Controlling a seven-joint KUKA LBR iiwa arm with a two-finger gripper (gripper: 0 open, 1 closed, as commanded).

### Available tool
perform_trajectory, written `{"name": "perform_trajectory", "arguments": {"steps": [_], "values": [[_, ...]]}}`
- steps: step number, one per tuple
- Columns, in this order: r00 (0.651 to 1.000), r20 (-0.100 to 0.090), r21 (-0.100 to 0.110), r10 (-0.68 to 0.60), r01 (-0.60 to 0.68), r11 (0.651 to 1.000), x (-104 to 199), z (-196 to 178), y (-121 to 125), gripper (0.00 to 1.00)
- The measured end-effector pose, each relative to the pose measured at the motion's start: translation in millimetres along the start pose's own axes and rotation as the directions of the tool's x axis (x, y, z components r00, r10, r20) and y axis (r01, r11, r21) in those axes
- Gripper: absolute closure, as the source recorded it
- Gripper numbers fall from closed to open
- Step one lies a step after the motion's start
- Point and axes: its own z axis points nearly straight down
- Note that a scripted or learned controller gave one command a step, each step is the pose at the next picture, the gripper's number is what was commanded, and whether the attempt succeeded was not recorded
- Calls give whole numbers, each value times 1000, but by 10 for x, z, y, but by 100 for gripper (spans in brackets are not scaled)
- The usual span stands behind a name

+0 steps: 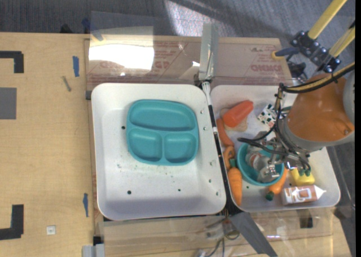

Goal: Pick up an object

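Note:
The right bin (330, 194) holds several small items. A teal bowl (246, 165) sits near its middle. My gripper (267, 164) hangs right over the bowl and reaches into it, with the orange wrist band (318, 118) above. An orange carrot (235, 185) lies at the bowl's lower left. A red-orange pepper-like piece (238, 113) lies at the bin's back left. Beside it is a black-and-white die (266, 116). A yellow block (302, 178) and a white-and-orange carton (302, 194) lie at the front right. What sits under the gripper is hidden.
The left bin (107, 194) bears a teal divided plate (162, 132). A thin orange stick with a green tip (276, 187) lies by the bowl's front. A clear divider wall (206, 58) stands behind the bins. Yellow struts (333, 8) cross the top right.

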Motion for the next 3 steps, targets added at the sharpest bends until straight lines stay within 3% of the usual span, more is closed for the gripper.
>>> {"name": "perform_trajectory", "arguments": {"steps": [1,2,3], "values": [[997,-11,-7,74,-74,997,187,3,-142,0],[996,-5,5,91,-91,996,247,-8,33,0],[995,-15,-2,97,-97,995,289,15,-618,0]]}}
